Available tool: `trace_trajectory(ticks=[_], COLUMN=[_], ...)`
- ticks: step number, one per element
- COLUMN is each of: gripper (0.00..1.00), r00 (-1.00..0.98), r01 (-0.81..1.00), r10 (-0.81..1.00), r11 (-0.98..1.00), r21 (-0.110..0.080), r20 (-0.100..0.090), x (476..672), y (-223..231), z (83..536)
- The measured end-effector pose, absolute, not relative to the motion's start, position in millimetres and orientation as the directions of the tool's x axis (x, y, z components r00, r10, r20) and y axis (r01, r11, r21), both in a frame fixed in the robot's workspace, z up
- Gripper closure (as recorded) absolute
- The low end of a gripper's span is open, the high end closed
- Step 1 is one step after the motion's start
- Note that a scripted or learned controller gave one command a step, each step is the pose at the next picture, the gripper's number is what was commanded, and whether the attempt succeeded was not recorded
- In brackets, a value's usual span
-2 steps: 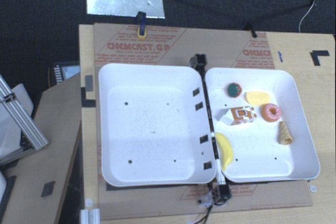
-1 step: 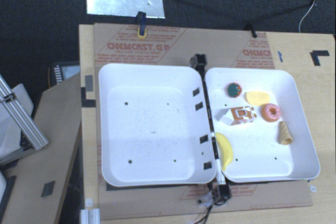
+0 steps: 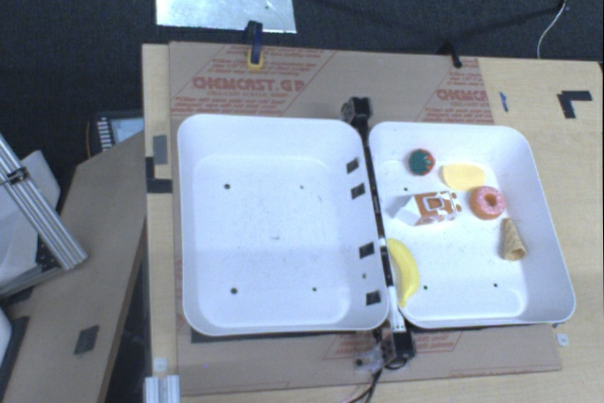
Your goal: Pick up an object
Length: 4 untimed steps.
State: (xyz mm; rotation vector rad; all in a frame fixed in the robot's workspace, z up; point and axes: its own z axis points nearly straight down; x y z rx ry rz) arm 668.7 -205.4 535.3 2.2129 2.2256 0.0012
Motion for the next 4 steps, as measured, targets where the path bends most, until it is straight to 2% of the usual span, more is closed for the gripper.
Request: trace_trajectory(ticks=[4], gripper=[1.0], r00=[-0.006], r01=[1.0], r10=[1.0], r11=[0.006], r21=[0.003], r20=[-0.002], x=[668.8], y=[-205.4], z=[535.3])
